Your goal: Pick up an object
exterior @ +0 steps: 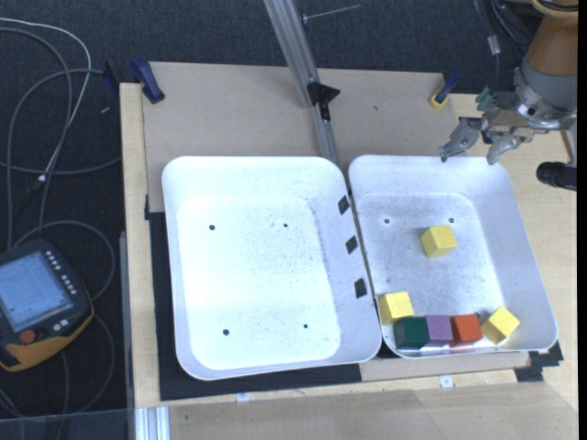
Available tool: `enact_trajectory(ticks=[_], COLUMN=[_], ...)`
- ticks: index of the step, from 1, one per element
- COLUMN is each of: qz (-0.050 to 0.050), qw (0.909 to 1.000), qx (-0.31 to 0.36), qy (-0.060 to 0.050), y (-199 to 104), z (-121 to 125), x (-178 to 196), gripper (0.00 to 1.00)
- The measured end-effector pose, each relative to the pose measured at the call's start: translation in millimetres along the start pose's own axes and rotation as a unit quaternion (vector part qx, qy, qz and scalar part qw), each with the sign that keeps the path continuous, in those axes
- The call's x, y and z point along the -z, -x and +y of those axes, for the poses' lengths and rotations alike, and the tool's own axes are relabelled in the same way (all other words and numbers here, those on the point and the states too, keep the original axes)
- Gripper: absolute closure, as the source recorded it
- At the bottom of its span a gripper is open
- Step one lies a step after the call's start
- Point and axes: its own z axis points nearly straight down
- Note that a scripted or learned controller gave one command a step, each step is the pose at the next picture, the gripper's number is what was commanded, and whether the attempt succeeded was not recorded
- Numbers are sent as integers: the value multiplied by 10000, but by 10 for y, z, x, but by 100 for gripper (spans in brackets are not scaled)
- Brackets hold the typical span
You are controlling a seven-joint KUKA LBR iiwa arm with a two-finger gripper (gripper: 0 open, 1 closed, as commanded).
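Above the far rim of the right bin [519,211], gripper [472,149] hangs with fingers spread and nothing between them, well apart from the blocks below: one yellow block [438,239] mid-bin, and yellow [396,306], green [412,331], purple [440,327], red [467,328], yellow [503,324] along the near wall

Lone yellow cube [438,239] stands clear; other blocks [440,328] crowd the bin wall [541,312].

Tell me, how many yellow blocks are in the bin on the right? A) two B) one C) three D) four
C: the right bin holds three yellow blocks, one alone in the middle, one at the near left and one in the near right corner.
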Motion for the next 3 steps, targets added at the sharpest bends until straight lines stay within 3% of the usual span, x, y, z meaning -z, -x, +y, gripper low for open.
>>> enact_trajectory(ticks=[1, 2, 3], qz=[24, 18, 9], qw=[10000, 10000, 10000], qx=[-13, -16, -7], qy=[-45, -26, 24], y=[-242, -271, -273], z=[-533, -924, -889], x=[-897, -1239, -1104], gripper=[0, 0, 100])
